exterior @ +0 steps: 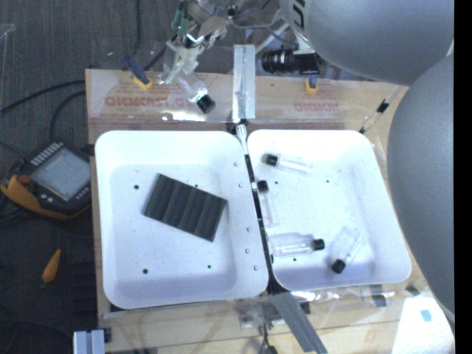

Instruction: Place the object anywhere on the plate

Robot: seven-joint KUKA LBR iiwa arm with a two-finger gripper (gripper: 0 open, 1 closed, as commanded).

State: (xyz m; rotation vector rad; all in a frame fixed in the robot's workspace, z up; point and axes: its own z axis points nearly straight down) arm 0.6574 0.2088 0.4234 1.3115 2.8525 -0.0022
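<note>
Overhead, gripper (184, 63) pinching a clear vial (196, 94) (black cap), dark ridged plate (184, 207) in left bin (118, 271).

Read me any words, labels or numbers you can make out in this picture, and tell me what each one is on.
"UK": white letters on the grey arm at the top, cut off at the frame edge.
Reddish printing along the brown board behind the bins: too faint and blurred to read.
Screen of the handheld pendant at left: too small to read.
</note>
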